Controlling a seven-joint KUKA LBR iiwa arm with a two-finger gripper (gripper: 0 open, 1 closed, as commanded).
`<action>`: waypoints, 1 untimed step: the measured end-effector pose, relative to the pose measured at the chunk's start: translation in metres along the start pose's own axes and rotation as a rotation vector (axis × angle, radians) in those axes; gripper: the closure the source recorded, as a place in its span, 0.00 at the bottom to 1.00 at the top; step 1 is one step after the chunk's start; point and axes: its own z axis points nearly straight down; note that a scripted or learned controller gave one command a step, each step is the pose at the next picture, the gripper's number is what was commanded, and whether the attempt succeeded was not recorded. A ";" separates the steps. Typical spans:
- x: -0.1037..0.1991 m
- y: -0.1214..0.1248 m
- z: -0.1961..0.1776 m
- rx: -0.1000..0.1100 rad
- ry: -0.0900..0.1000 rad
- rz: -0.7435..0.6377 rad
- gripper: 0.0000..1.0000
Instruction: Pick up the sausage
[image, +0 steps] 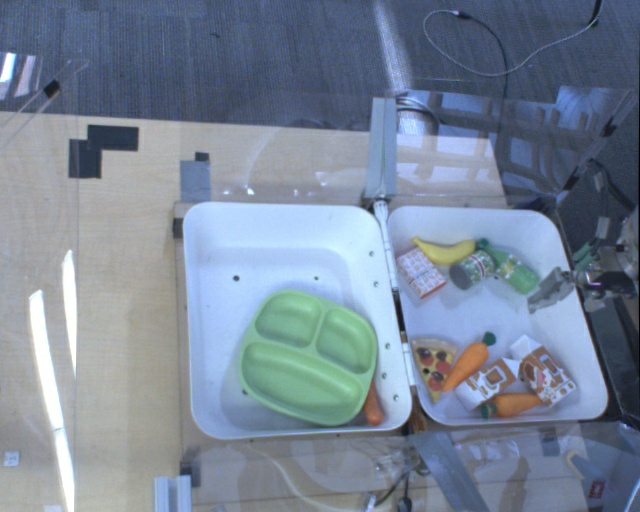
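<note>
Two shallow white bins are being carried side by side on the counter (110, 300). The left bin (215, 250) is being occupied by a green divided plate (308, 357), lying toward five o'clock in that bin. The sausage (372, 405), a small orange-brown piece, is lying just beside the plate's five o'clock edge, against the bin's right wall.

The right bin (570, 320) is being filled with toy food: a banana (445, 249) and a green bottle (495, 268) toward twelve o'clock, a small carton (420, 272) at ten o'clock, a pizza slice (432, 364) and a carrot (466, 365) near seven o'clock, and more cartons (545, 375) with another carrot (514, 404) at five o'clock.

The end effector (552, 289) is being held at the right bin's three o'clock rim, well apart from the sausage; whether it is open or closed cannot be told.
</note>
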 end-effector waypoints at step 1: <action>-0.004 -0.002 0.159 -0.021 -0.002 0.200 0.00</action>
